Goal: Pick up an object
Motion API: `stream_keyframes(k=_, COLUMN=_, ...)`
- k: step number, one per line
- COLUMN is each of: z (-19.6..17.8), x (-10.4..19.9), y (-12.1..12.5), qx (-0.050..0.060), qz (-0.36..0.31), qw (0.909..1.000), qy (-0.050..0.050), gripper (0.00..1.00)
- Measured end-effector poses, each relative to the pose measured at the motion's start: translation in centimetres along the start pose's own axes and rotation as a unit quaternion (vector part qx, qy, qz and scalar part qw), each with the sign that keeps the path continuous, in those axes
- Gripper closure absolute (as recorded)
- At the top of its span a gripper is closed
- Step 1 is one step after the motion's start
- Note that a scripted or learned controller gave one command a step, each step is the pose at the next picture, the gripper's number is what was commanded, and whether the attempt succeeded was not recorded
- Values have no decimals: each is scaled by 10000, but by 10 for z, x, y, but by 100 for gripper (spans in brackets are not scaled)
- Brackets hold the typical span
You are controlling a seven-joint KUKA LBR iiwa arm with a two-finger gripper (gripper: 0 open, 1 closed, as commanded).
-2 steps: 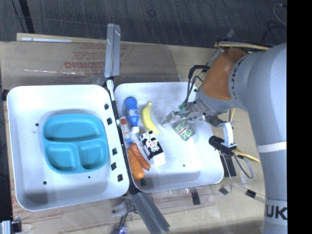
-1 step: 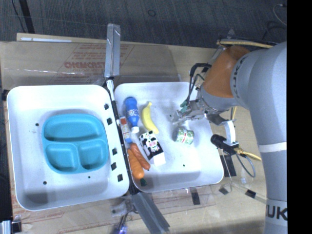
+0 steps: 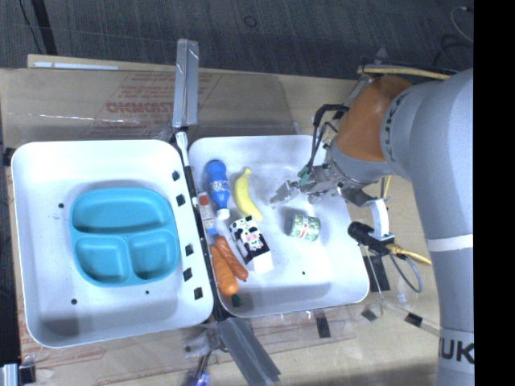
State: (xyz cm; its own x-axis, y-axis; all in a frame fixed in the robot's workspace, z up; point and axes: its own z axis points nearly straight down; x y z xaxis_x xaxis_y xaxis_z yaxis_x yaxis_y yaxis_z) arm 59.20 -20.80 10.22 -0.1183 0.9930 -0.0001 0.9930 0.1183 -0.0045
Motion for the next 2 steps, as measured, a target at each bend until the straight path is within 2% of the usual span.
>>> stream_keyframes(k=1, z=11, x=5, y=-56, qx=-7, qz=-536, qw=9986, qy=8, gripper=0)
stream_keyframes(k=2, z=-1, x=4, y=-54, qx=-25, qz=-559, qw=9984, qy=-4, gripper=100)
